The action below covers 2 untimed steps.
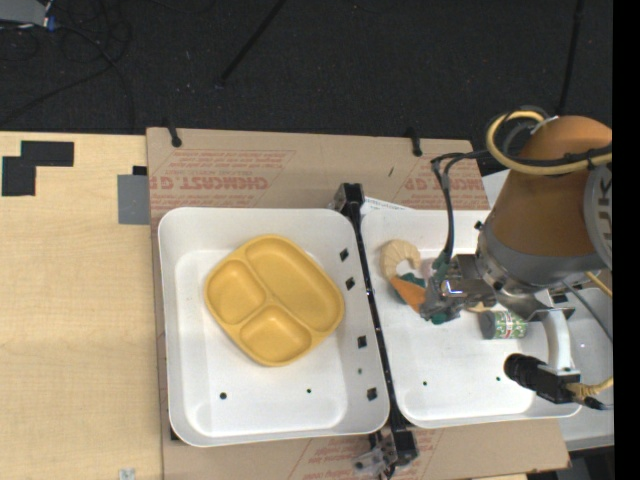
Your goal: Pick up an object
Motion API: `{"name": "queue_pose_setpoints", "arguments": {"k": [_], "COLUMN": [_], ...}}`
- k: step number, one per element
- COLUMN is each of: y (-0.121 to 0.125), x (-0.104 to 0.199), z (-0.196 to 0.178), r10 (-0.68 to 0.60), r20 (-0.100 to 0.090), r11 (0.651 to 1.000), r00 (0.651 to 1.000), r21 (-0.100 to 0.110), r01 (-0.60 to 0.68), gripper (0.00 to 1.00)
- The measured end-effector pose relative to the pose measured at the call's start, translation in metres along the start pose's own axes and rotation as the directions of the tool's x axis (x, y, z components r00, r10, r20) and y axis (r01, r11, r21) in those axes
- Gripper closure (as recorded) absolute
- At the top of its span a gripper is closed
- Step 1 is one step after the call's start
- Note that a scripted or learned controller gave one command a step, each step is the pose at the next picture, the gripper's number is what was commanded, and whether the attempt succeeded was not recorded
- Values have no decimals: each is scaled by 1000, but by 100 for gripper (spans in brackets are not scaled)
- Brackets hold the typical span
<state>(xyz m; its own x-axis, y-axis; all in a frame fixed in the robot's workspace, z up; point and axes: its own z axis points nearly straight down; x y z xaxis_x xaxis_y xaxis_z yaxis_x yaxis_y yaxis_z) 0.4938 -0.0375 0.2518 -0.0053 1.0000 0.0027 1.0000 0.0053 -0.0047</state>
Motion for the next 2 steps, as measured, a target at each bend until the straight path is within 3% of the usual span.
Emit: {"name": "queue_pose_setpoints", "arguments": {"k": [2], "y": [6], "x": [112], "z": [-1], "r10": [0], "r20": [1], "r11": [1000], "r00": [1000], "r21": [0], "r01": [0], "gripper": [100]}}
